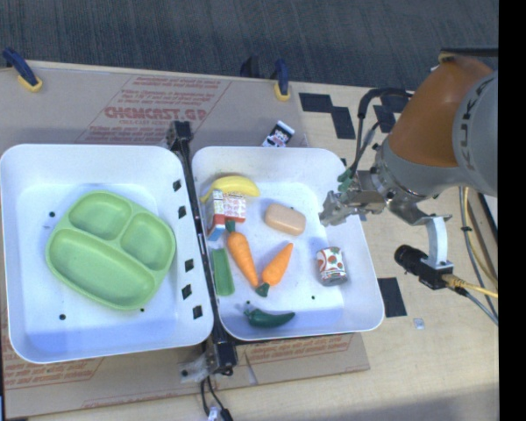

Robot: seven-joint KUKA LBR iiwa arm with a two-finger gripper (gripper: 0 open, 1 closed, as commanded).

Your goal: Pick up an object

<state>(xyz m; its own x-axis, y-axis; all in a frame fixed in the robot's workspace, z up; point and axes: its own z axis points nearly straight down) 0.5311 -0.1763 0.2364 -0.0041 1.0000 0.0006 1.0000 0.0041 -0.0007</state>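
The right bin (355, 296) holds a yellow banana (235, 184), a small red and white carton (229, 210), a tan bread roll (285, 218), two orange carrots (242, 258) (277, 264), a green stick (222, 271), a dark green pepper (268, 317) and a small red-labelled can (331, 265). My gripper (338, 203) hangs over that bin's right rim, just right of the bread roll and above the can. Nothing shows between its fingers.
The left bin (17, 323) holds a green sectioned plate (110, 247). A black divider bar (193, 235) runs between the two bins. Blue clamps (23, 68) (281, 81) hold the cardboard sheet at the back. A black and white tag (280, 135) lies behind the right bin.
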